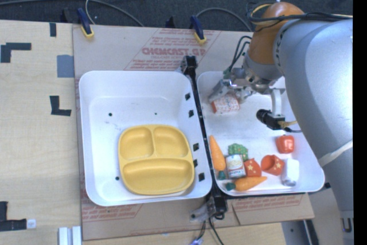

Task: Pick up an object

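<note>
Above right bin (318, 181): tool (232, 89) poised over small white-and-red box (225, 104), at bin's far end for grasp; grip state indeterminable. Toy food clustered at bin's near end.

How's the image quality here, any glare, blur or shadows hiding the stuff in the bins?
Camera view: even, soft lighting, faint shadows; the yellow tray reads sharply, with mild sheen; the right bin rim looks bright but not blown out; the arm is large, close and slightly soft, covering the bin's right side; the gripper area is small and cluttered, so finger detail is unclear.
</note>
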You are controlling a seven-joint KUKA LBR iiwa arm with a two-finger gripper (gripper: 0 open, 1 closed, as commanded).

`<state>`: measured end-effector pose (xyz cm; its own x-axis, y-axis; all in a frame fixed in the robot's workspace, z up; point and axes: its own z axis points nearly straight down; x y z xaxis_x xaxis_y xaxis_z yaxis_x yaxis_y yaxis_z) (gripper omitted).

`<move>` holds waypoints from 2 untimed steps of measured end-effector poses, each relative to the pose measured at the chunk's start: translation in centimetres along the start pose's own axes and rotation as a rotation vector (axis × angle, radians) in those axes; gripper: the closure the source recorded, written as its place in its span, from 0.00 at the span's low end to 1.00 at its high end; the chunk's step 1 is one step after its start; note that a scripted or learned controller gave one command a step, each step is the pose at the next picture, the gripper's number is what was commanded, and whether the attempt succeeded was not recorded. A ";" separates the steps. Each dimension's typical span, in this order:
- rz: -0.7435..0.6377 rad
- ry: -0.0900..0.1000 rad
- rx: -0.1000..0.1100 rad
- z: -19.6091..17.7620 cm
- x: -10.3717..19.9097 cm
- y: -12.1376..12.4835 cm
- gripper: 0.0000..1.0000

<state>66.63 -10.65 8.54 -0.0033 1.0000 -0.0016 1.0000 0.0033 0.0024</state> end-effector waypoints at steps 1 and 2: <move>0.000 -0.002 0.002 -0.9 0.0 0.0 1.00; 0.001 0.002 0.002 -9.9 4.6 -6.0 1.00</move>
